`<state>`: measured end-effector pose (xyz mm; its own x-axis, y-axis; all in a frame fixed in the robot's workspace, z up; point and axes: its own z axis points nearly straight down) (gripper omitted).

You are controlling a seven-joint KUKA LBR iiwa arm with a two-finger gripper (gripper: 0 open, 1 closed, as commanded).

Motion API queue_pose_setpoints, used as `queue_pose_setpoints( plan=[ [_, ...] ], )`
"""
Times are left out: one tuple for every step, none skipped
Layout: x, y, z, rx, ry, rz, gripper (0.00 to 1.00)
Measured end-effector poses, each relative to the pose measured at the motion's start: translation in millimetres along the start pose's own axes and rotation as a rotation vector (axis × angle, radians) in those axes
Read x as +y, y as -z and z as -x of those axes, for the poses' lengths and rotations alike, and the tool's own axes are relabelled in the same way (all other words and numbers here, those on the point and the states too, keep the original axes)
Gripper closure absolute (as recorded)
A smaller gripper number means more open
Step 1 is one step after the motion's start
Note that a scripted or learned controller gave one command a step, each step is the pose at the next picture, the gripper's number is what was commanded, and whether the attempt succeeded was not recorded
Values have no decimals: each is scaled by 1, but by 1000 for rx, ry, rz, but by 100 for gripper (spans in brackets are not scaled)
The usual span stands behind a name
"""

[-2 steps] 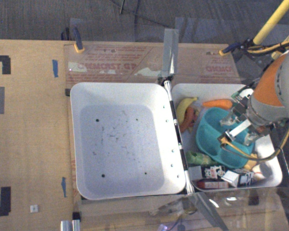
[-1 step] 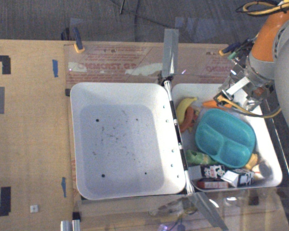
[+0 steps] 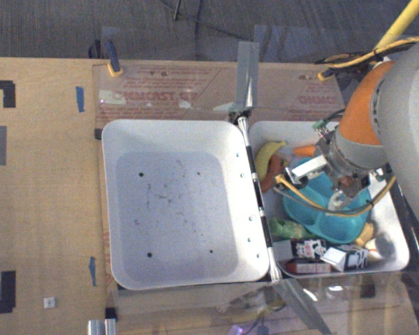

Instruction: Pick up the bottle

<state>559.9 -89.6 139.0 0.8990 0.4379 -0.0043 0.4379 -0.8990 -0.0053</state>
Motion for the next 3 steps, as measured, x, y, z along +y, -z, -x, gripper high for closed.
queue_pose_setpoints(
  plan=[
    [45, -33, -59, 22, -187, 11, 0],
    [105, 6, -45, 3, -249, 3, 0],
    [97, -38, -7, 14, -248, 6, 0]
  ],
)
